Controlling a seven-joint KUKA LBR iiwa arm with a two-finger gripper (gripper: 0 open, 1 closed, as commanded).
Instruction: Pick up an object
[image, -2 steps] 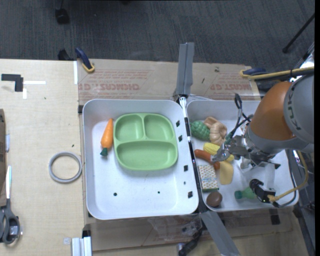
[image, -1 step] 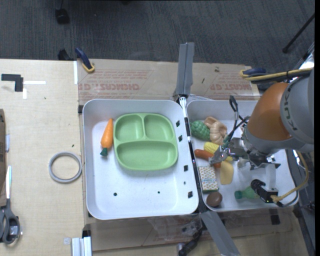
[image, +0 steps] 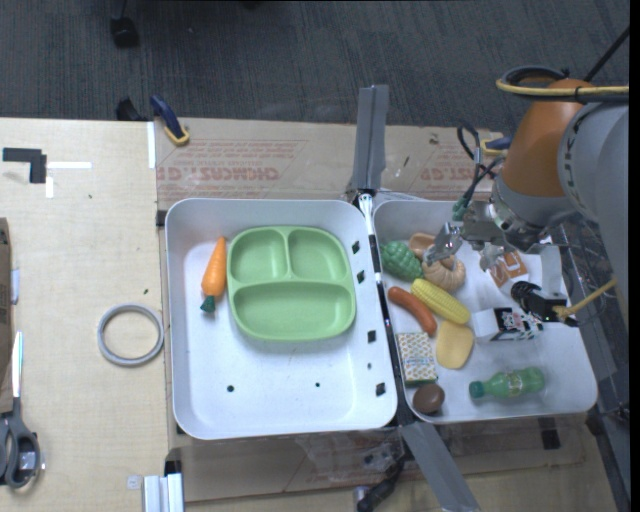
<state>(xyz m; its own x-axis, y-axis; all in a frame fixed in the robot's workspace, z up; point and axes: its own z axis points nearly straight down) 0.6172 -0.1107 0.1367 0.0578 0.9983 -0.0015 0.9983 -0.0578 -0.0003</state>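
While the left bin (image: 190, 400) holds a carrot (image: 214, 268) beside a green tray (image: 291, 282), the claw (image: 447, 243) (grip unreadable) hovers over crowded toys — corn (image: 440, 299), sausage (image: 412, 309) — where it would likely snag two or slip.

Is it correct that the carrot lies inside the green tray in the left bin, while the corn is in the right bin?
Not quite. In the camera view the carrot lies beside the green tray, against its left edge on the white floor of the left bin, not inside a compartment. The rest is right: the corn is in the right bin.
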